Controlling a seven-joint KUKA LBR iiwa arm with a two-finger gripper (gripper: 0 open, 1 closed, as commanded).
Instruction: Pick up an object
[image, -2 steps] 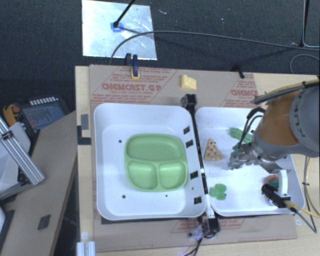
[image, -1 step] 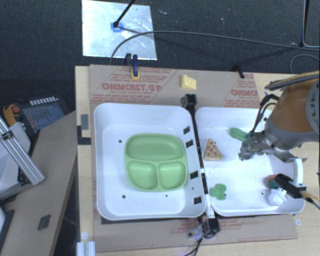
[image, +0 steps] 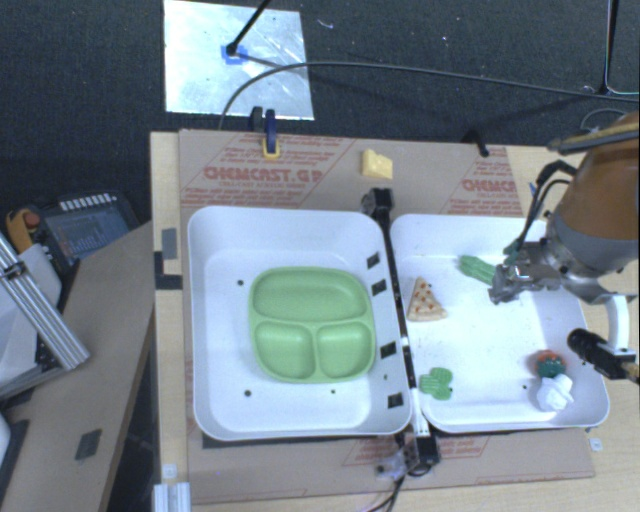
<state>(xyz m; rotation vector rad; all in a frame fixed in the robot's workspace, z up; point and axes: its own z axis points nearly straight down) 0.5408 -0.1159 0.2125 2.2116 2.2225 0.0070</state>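
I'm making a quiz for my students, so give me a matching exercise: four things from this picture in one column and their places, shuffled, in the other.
Things:
1. green three-compartment plastic tray
2. triangular toy pizza slice
3. small yellow cheese-like block
4. small green leafy toy

Places:
A. on the cardboard behind the bins
B. right bin, near its front left corner
C. middle of the left bin
D. right bin, close to its left wall

Pairs: 1-C, 2-D, 3-A, 4-B
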